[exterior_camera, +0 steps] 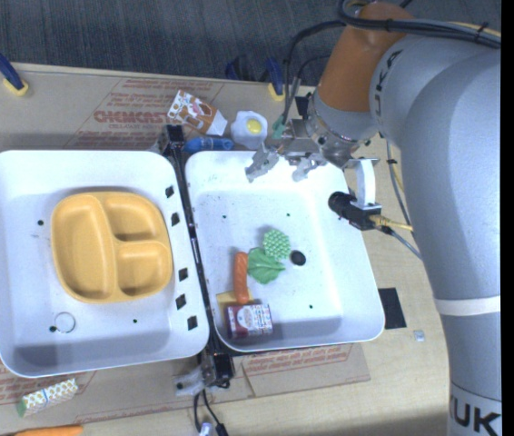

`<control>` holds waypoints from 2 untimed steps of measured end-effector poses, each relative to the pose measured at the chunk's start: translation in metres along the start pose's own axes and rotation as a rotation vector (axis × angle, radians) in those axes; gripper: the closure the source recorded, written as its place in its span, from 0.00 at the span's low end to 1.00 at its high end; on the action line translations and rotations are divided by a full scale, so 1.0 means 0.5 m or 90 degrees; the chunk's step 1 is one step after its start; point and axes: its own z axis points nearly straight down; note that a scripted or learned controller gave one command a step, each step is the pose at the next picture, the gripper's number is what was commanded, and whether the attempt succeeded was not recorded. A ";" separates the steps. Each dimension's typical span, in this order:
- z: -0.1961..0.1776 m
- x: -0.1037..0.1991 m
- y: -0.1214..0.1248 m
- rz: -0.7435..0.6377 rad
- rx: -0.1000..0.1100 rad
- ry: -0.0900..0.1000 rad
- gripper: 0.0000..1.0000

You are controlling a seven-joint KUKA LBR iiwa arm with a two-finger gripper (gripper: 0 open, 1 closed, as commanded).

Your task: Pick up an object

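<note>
- The grey arm [439,153] comes in from the right, its orange band [357,53] sitting over the far edge of the right bin [348,271].
- The gripper [281,163] hangs above the far end of that bin, its two fingers [259,163] spread apart with nothing between them.
- Well toward the near side of the right bin lies a small cluster of objects. A green leafy toy [264,265] sits just beside a pale green dotted piece [277,242], the two touching or close to it.
- An orange carrot-like stick [242,278] lies just left of the green toy, running from far to near.
- A small dark red packet [250,320] rests at the near wall of the bin, at the near end of the stick.
- A little black round thing [297,259] sits just right of the green toy.
- The left bin [12,198] holds a yellow divided plate [112,243] in its middle, and a small clear ring [64,322] near its near-left corner.
- On the cardboard beyond the bins lie a small printed carton [190,109], a blue piece [208,143] and a white and yellow round item [250,126].
- Near the left front corner of the bench lies a wrapped packet [48,395].
</note>
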 end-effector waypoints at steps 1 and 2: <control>0.171 0.035 -0.158 0.065 0.001 0.000 0.00; 0.195 0.040 -0.250 0.012 -0.018 -0.005 0.00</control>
